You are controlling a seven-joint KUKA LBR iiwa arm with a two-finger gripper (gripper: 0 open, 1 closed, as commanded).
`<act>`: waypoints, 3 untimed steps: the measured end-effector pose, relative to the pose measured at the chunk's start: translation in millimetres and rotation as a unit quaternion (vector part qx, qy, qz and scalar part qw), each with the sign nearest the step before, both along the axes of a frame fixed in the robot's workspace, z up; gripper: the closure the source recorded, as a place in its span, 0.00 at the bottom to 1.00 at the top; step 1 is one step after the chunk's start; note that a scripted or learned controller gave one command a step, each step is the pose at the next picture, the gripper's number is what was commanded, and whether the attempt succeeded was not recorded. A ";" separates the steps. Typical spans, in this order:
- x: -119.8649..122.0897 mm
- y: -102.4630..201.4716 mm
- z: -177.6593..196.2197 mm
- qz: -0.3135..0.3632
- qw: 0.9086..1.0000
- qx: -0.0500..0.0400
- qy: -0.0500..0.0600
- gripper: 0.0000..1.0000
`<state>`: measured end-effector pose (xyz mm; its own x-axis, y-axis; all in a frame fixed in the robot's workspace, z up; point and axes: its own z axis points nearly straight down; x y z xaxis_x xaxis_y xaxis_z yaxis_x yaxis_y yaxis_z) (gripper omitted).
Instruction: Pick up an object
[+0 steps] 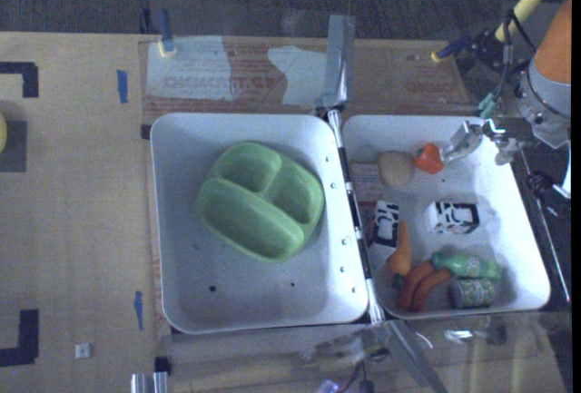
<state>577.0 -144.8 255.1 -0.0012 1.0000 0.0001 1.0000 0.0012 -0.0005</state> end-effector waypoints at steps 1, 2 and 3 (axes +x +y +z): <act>23.9 -13.8 -117.3 -0.029 1.000 0.000 0.000 0.00; -32.2 -33.2 -168.7 -0.003 1.000 -0.001 -0.002 0.00; -30.8 -33.6 -157.7 -0.003 1.000 -0.001 -0.005 1.00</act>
